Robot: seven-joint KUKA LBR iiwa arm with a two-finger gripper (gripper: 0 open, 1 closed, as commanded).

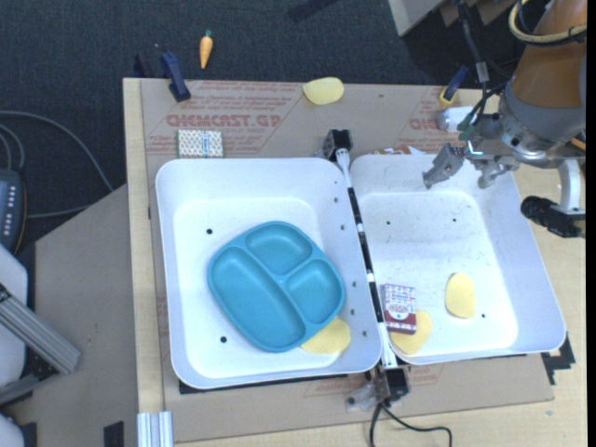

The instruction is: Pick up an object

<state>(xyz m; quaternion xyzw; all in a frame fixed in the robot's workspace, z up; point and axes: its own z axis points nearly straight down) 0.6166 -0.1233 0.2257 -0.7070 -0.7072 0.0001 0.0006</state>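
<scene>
The flat brown cardboard-covered bench (251, 110) carries two shallow white plastic bins side by side, the left bin (186, 194) and the right bin (521, 240), their inner rims touching along the middle. The grey arm with its orange band (549, 73) reaches in from the upper right, above the far right corner of the right bin. A blue three-compartment plastic plate (275, 285) lies flat in the middle of the left bin, partly covering a flat yellow round piece (328, 337) at its near right edge. The two-finger gripper (463, 169) hangs over the far edge of the right bin with its fingers spread apart and nothing between them. In the near part of the right bin a small red-and-white printed packet (399, 306) lies against the inner wall, resting on another flat yellow round piece (415, 331), and a yellow oval piece (460, 295) lies near them to the right, apart from both
</scene>
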